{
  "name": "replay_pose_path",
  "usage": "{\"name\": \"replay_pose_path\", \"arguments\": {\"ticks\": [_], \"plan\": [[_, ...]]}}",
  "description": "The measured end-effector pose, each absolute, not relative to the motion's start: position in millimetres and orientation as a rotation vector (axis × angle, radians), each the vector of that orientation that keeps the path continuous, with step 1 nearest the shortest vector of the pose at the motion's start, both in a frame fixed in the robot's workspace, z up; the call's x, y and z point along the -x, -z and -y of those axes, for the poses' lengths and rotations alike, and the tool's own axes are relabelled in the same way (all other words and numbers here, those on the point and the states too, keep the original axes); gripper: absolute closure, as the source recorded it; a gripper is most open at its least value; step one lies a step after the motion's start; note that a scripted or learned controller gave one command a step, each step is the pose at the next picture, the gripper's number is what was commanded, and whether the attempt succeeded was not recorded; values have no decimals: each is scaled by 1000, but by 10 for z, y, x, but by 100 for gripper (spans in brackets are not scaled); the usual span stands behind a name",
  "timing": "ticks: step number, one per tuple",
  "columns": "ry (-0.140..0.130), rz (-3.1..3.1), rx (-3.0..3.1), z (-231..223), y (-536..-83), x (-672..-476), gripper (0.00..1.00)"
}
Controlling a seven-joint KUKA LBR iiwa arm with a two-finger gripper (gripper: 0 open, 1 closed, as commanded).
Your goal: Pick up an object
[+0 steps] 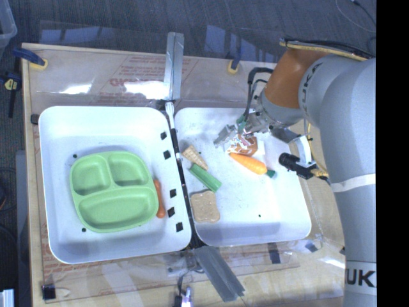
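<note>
- Claw (235, 133): low in right bin (287, 219), upper part, tips at a brownish item (245, 147); whether jaws are apart or clamped, cannot tell; no grip confirmed.
- Nearest target: brownish item, touching or just under claw tips; orange carrot (249, 164) just beside it, lying at a slant.
- Further out: green stick (206, 179), cone-like piece (195, 157), toast slice (204, 206) near bin's left wall, well apart from claw.
- Left bin (57, 123): green divided plate (114, 190); small orange piece (158, 197) at its right rim.
- Recommend: centre jaws over one item only; keep clear of carrot; close fully, then lift straight; verify item betw. tips before rising.
- Risk: items crowded; may nudge not grasp.
</note>
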State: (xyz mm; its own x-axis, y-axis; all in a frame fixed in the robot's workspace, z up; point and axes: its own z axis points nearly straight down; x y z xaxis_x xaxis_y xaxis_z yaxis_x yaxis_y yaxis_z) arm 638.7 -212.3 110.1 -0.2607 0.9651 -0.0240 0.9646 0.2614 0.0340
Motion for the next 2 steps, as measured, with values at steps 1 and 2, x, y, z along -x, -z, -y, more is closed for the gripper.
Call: {"name": "replay_pose_path", "arguments": {"ticks": [1,2], "plan": [[1,-2630,-1717,2087,-920,-6491,0],[2,-2634,-1712,2082,-1009,-6499,100]]}}
